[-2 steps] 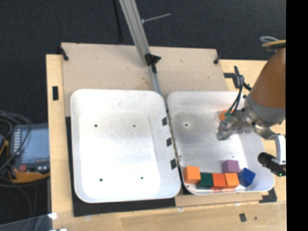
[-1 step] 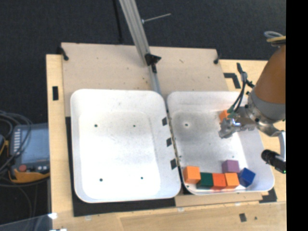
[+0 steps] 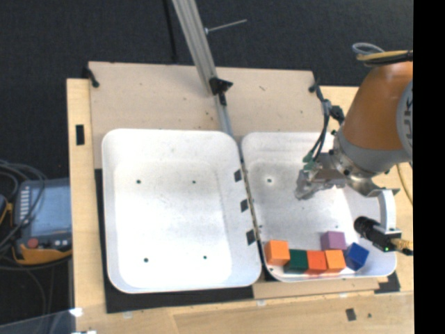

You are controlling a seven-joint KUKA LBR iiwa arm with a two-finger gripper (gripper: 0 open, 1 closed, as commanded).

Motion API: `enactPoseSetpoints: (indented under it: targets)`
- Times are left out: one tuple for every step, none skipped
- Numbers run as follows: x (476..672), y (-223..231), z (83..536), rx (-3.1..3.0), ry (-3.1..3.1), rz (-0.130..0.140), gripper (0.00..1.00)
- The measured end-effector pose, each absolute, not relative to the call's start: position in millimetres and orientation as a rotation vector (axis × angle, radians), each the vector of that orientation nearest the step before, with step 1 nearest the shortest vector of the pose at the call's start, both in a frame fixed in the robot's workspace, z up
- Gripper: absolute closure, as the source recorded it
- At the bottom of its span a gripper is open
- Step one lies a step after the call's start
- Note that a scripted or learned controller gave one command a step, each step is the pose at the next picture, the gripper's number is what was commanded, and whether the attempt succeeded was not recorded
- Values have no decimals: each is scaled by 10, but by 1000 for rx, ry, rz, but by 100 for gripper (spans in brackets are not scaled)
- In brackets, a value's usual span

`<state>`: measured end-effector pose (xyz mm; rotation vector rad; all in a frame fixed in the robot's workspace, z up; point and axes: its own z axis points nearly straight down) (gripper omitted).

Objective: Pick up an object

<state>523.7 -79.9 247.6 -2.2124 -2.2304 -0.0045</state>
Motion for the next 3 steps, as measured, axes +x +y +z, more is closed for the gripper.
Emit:
enactPoseSetpoints:
  targets:
    - [5111,-362,2438,-2214,-2228,-1,100]
    - [5096,206,2517,-2212,-2232,-6,100]
    - [4973,651,2419,-2213,-2228,-1,100]
